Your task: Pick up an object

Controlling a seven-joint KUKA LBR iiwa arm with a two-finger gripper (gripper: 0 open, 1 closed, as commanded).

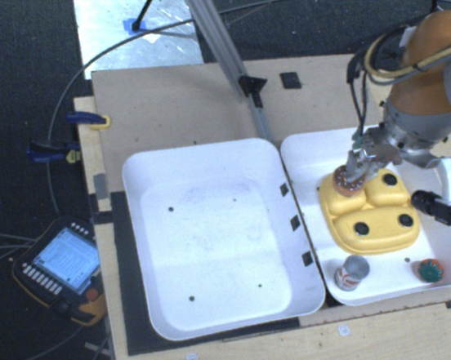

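A large yellow lumpy toy (371,212) with dark dots lies in the right bin (309,156). A small round brownish object (347,181) rests on its upper left part. My gripper (357,164) hangs just above and to the right of that round object, fingers pointing down at it. A small grey and red cup-like object (352,272) sits near the bin's front edge, and a green and orange ball (430,270) lies in the front right corner.
The left bin (208,235) stands beside the right one, joined by dark clips (294,222). A black connector (433,207) juts over the right bin's right side. A metal pole (222,44) slants across the bench's back. A pendant (62,266) lies left of the bench.
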